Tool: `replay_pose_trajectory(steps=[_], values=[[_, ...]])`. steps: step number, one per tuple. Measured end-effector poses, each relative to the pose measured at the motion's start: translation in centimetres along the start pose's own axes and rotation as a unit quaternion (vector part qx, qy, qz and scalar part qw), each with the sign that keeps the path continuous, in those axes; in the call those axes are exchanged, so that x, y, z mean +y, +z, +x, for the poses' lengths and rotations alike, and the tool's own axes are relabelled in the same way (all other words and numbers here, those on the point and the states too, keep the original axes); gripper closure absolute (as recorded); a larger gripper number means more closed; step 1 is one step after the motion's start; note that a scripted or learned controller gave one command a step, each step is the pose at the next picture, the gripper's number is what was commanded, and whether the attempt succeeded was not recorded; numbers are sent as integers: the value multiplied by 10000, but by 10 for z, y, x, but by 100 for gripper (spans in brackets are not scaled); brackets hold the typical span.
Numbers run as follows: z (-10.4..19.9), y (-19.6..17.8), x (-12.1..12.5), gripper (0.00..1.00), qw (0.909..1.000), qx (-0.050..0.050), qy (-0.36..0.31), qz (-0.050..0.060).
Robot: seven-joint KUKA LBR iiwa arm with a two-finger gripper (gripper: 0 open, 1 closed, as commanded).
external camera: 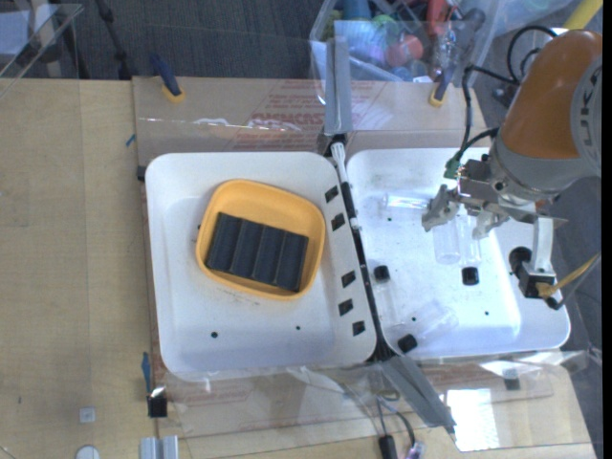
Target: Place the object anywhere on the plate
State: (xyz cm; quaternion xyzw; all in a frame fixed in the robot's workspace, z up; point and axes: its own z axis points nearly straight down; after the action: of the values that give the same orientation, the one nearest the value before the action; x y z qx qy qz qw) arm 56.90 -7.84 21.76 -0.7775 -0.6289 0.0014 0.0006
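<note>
A yellow square plate [218, 202] sits in the left bin [177, 256]. A black ribbed block [258, 250] lies flat on the plate, covering most of its floor. My gripper [461, 216] hangs over the right bin [497, 314], well to the right of the plate and apart from the block. Its two fingers stand open, with nothing between them.
A black divider strip [349, 247] runs between the two bins. Small black bits [381, 273] and faint clear pieces [449, 247] lie on the right bin's floor. A clear box of coloured items [411, 17] stands behind the bins.
</note>
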Motion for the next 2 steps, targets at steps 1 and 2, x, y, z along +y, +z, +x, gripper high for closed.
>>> replay_pose_trajectory(steps=[1, 2], values=[[2, 34, 58, 100, 9999, 3, 136, -2], [43, 33, 91, 100, 9998, -1, -208, -16]])
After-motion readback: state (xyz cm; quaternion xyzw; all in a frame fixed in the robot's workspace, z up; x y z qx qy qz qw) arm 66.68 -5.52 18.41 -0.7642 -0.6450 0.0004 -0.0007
